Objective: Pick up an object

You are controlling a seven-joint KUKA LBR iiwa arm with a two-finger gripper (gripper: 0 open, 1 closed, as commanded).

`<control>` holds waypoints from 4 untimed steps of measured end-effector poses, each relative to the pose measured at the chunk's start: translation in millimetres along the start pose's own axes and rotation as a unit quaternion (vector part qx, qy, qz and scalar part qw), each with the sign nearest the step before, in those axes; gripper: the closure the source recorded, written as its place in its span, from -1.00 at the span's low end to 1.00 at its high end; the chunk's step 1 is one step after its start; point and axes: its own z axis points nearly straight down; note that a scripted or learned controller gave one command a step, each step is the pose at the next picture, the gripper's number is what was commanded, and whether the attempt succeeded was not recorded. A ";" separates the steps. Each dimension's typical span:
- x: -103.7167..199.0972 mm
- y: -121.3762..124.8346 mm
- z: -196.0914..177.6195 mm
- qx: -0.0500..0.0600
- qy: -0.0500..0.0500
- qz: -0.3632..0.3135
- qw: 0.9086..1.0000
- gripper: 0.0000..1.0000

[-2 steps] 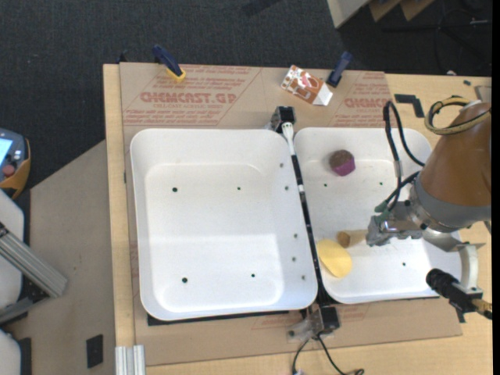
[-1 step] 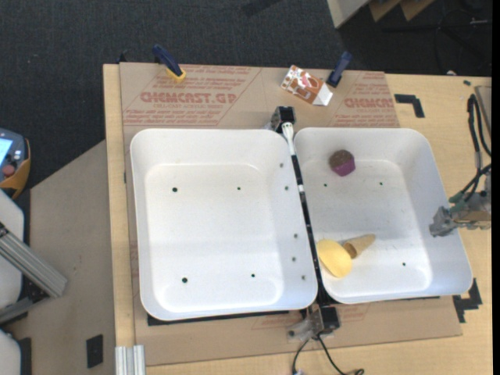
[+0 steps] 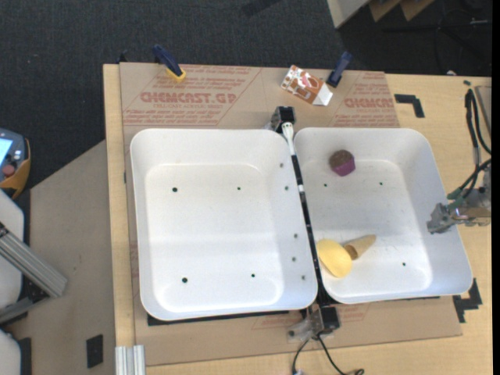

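Note:
Two objects lie in the right bin [image 3: 414, 151]. A small round purple object [image 3: 341, 162] rests near the bin's back left. A yellow toy ice-cream cone [image 3: 344, 254] lies on its side near the front left corner, with its yellow scoop toward the divider and its tan cone pointing right.
The left bin [image 3: 148, 209] sits beside the right one on a cardboard sheet [image 3: 195, 92]. Blue clamps [image 3: 169, 61] [image 3: 339, 67] hold the sheet at the back. A small red and white packet [image 3: 307, 85] lies behind the bins. A metal fitting with cables [image 3: 455, 212] sits on the right bin's right rim.

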 end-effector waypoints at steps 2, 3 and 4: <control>-13.3 7.8 -135.1 0.001 -0.001 0.002 1.000 1.00; 23.3 33.9 -339.9 -0.009 -0.002 -0.003 1.000 1.00; 46.0 31.1 -173.7 0.010 0.005 -0.001 1.000 1.00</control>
